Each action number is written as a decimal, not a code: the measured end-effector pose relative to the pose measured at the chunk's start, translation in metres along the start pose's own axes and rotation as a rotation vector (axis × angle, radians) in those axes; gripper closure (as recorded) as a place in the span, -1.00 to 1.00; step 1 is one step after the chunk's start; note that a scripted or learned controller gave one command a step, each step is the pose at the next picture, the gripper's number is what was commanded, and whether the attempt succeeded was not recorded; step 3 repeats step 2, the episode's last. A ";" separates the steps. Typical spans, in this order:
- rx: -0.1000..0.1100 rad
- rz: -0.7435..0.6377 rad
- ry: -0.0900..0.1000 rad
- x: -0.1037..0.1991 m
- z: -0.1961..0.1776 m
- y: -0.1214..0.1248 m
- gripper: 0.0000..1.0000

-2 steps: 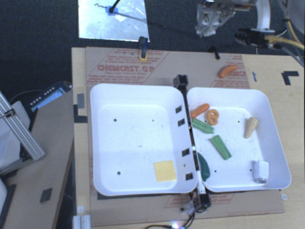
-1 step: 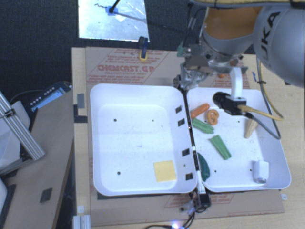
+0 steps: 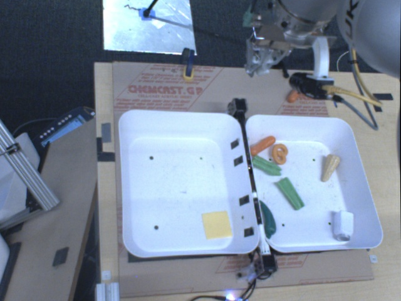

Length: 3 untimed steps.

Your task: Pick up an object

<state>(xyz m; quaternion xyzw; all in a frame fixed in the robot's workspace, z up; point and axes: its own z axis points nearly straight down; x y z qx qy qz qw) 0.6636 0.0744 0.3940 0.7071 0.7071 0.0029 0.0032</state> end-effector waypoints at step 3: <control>-0.006 -0.003 0.001 -0.011 -0.059 -0.061 1.00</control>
